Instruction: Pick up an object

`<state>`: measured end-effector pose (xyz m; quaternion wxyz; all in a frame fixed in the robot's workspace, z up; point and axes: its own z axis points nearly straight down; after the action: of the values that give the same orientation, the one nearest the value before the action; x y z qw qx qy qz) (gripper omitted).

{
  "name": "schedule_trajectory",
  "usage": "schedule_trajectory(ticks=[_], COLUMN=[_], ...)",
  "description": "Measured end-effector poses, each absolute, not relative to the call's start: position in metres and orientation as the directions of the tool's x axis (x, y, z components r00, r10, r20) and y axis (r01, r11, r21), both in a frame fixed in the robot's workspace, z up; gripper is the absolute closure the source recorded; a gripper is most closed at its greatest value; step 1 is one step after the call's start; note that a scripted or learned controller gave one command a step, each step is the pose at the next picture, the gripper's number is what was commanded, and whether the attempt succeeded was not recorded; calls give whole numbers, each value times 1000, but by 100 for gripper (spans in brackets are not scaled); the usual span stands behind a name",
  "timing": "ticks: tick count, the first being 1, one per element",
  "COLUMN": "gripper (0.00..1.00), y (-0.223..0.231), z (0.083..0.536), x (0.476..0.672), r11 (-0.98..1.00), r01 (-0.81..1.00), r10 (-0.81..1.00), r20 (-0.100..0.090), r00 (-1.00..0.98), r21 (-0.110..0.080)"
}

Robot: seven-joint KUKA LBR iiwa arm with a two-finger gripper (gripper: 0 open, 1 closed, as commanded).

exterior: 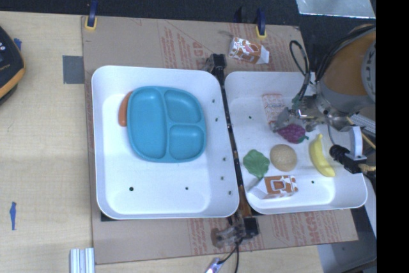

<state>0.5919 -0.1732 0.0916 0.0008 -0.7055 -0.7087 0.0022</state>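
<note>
**Approach step: claw low over the grapes, no grasp seen**

Gripper (pixel 285 119) low in the right bin (pixel 358 198), at its upper middle, reaching in from the right side of the camera view. Tip right against the upper-left edge of the purple grape bunch (pixel 293 133); touching or just above, cannot tell. Width of the claw: cannot tell either, metal parts blurred against the white floor. Nothing seen held.

Likely target, by nearness: the grape bunch, lying on the bin floor, centre of the right bin. Close neighbours:
- banana (pixel 321 156) just to its right, upright along the bin
- tan round piece (pixel 283 157) just below
- green leaf piece (pixel 256 163) lower left, near the dividing wall
- small carton (pixel 280 185) by the front rim

Left bin (pixel 108 195) well apart, bearing a blue divided plate (pixel 167 123); not part of this try.

Judged step: end of approach, before or at closing. Task barely begun, nothing lifted.

Next move calls for:
- centring over the bunch, not on its edge
- closing across its narrow side
- straight lift, clear of banana and tan piece

Risk, as a guess: lumpy, rounded bunch, apt to squirt sideways from an off-centre pinch.
</note>
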Motion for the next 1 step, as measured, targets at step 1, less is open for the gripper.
schedule_trajectory(ticks=[1], gripper=[100], y=[-174], z=[102], x=[592], r11=[8], r01=[1000], r10=[1000], r20=[-3], r00=[-8], r21=[-5])
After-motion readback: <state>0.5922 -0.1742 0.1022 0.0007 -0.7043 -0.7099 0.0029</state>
